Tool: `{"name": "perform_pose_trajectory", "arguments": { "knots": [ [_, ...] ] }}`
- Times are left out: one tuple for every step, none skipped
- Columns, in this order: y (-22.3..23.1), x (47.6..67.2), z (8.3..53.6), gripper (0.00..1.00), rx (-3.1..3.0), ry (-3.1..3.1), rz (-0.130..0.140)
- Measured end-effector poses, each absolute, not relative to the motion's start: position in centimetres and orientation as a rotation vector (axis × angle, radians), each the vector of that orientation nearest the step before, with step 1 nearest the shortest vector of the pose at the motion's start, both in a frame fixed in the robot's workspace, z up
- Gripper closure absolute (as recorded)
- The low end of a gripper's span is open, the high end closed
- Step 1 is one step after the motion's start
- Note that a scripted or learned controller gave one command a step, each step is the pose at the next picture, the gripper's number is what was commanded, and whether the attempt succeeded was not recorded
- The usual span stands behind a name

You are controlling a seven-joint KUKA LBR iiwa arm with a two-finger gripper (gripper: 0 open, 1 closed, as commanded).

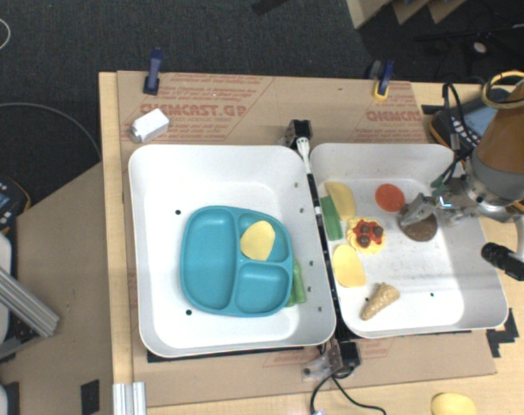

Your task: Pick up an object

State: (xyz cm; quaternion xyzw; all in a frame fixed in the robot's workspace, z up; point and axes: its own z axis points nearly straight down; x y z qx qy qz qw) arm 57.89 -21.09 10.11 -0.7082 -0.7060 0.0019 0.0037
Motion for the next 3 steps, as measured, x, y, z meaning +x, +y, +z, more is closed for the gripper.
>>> {"name": "perform_pose_trajectory", "arguments": {
  "knots": [
    [-21.2,55.6,15.6,0.0,-2.225,-2.223,-0.002],
    [-16.6,50.3,8.1,0.0,-2.215,-2.214,0.005],
    [-22.8,50.4,31.4,0.0,-2.239,-2.234,-0.01]
  ]
}}
